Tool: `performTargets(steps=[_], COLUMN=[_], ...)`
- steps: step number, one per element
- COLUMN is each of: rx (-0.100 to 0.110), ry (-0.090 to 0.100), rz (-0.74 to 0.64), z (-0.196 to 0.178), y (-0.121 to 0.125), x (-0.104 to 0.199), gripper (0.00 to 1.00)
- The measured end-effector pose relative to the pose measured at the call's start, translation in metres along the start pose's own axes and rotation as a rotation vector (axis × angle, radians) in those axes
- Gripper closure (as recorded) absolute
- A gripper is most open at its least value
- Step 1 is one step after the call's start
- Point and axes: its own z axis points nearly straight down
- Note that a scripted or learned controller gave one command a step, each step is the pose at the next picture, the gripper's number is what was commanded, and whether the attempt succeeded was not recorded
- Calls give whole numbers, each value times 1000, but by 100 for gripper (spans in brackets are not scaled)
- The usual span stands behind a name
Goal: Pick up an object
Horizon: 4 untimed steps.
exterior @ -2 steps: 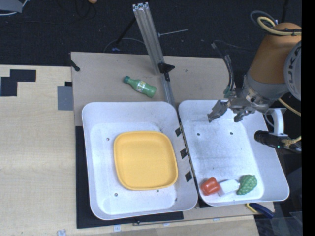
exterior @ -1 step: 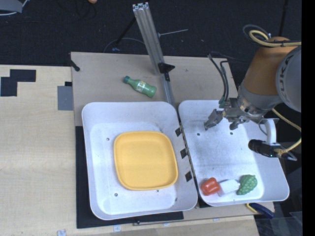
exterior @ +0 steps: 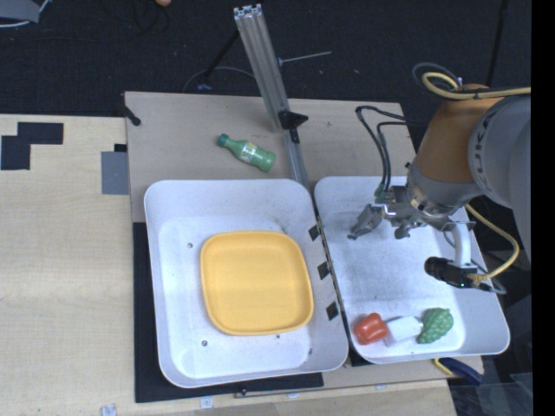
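Three small objects lie along the front of the right bin [exterior: 408, 271]: a red pepper-like piece [exterior: 371, 327], a white block [exterior: 403, 328] touching it, and a bumpy green piece [exterior: 436, 324]. My gripper [exterior: 380, 230] hangs over the back half of that bin, well behind these objects. Its fingers [exterior: 362, 225] are spread open with nothing between them. The grey arm with its orange band [exterior: 451, 137] comes in from the right.
In the left bin [exterior: 165, 232] rests a square yellow plate [exterior: 257, 281]. Behind the bins, a green bottle [exterior: 247, 152] lies on the bench beside a slanted aluminium rail [exterior: 269, 68]. Black cables [exterior: 377, 137] loop above the right bin's back edge.
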Motion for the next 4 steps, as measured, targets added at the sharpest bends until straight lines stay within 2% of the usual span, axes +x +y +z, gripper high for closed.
performTargets(steps=[1,2,4], rx=[-3,-5,-9], ry=[0,-1,-1], rz=[0,2,1], z=[43,32,-66], y=[0,0,11], x=[1,-1,2], gripper=[0,100,100])
